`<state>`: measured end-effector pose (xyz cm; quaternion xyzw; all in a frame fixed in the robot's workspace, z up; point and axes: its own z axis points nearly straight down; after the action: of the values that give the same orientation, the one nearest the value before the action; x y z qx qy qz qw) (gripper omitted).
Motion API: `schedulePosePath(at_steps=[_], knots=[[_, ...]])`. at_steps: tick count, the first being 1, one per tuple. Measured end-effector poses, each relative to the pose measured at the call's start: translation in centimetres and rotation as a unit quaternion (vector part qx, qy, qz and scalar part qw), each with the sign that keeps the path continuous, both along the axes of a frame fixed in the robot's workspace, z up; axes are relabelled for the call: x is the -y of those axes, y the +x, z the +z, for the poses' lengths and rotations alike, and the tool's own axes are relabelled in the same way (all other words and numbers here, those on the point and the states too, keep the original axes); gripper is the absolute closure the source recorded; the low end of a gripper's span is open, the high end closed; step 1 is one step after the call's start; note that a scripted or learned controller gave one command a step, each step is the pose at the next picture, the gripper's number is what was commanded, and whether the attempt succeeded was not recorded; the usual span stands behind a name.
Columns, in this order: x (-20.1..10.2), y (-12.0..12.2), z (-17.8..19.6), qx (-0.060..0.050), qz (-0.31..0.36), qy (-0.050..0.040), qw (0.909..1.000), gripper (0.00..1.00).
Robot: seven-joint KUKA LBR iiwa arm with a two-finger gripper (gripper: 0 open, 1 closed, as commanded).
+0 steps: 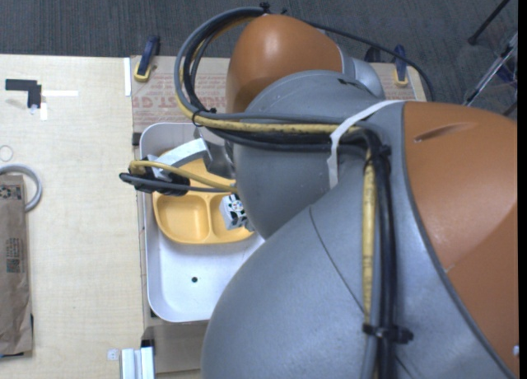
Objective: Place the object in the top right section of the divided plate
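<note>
A yellow divided plate lies in the white bin, and its right side is covered by my arm. A small black-and-white object shows in a plate section at the arm's edge, partly hidden. My grey and orange arm hangs over most of the bin. My gripper sits above the plate's far edge and is mostly hidden under the wrist.
The bin rests on cardboard held by blue clamps. A pale wooden bench top lies to the left, bearing a brown packet and a small black part. A dark speck marks the bin floor.
</note>
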<state>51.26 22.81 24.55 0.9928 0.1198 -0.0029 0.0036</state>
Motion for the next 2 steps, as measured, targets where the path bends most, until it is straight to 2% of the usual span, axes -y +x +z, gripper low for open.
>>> schedulePosePath(at_steps=[1, 2], knots=[[1.5, 4.3, 14.8, 0.000, 0.003, -0.0005, 1.0000, 1.00], [8.1, 8.3, 18.7, 0.000, 0.002, -0.0009, 1.0000, 1.00]])
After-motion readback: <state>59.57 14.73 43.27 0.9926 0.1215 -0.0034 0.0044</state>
